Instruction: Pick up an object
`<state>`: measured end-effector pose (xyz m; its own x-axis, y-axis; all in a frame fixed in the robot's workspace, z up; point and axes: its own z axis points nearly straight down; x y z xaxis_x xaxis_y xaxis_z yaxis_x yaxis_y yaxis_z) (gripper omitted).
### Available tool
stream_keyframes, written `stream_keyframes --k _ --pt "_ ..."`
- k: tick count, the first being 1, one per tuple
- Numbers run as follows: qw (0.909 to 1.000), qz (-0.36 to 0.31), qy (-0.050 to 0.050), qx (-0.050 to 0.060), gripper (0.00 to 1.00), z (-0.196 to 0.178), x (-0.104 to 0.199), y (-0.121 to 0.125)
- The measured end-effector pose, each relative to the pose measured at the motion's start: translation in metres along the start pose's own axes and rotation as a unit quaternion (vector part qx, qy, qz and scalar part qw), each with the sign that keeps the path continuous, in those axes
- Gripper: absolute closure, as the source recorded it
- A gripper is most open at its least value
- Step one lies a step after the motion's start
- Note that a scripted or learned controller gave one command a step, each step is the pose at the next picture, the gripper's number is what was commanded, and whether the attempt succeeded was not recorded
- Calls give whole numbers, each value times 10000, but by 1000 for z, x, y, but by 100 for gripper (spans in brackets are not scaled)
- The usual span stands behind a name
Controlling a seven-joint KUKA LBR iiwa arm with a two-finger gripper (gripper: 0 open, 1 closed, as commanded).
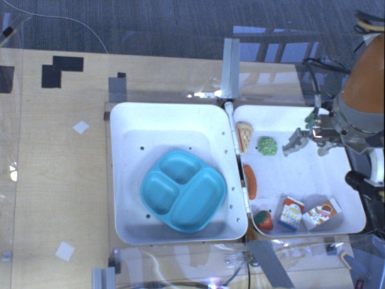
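- Nearest the camera, two small cartons (305,214) and a red fruit (262,220) lie along the right bin (283,118)'s front edge.
- A blue divided plate (183,189) sits in the left bin (126,161).
- Farther back, the gripper (308,143) hovers with fingers spread, holding nothing, just beside a green broccoli piece (267,146).

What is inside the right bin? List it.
Inside the right bin: a pizza slice, a green broccoli piece, a sausage, a red-and-green fruit and two small cartons. The gripper and arm cover its right edge.
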<state>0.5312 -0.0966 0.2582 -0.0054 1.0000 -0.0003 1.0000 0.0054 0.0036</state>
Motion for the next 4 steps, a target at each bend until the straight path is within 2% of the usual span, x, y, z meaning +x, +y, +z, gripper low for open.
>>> stream_keyframes --k 1,2,3,4 --pt "10000 58 1 -42 0 169 13 52" --pt "9989 -462 0 -16 0 169 -9 114" --pt "9989 -468 -2 -52 100 156 -8 116" --pt "9984 -560 -1 -22 100 32 54 139"
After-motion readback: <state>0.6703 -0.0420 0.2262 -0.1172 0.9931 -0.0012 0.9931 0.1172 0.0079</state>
